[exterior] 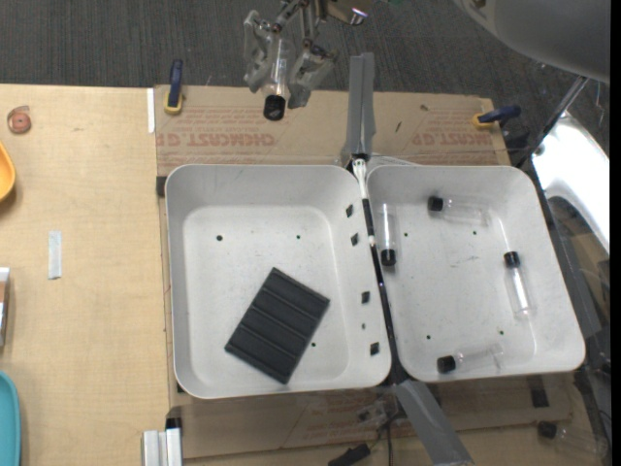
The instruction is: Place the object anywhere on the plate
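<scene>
A black ridged plate [278,324] lies at a slant on the floor of the left bin [194,260], toward its front. My gripper [281,78] hangs high over the cardboard behind the left bin's far wall. A clear tube with a black cap [276,100] hangs cap-down between its fingers, so it is shut on the tube. The plate is well forward of the gripper and far below it.
The right bin [543,289] holds several clear tubes with black caps, one along its left wall [385,233], others near the back [456,210], right [519,284] and front [471,360]. A grey divider bar [360,105] stands between the bins at the back.
</scene>
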Controlling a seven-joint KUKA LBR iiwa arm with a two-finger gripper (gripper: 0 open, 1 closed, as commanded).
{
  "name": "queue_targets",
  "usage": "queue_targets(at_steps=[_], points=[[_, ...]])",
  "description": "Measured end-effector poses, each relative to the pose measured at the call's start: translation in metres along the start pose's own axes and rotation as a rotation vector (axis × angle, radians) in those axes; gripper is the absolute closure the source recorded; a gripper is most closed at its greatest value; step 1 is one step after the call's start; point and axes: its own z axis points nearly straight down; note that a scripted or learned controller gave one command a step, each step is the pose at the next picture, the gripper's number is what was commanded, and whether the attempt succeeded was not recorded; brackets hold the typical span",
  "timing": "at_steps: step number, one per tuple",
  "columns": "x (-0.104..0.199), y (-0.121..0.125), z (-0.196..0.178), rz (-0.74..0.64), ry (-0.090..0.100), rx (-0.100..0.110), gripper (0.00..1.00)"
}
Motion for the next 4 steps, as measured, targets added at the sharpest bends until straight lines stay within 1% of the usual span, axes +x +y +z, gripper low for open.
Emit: queue_targets(at_steps=[4], points=[[0.001,-0.009,-0.035,0.024,-0.019,0.001,1.0]])
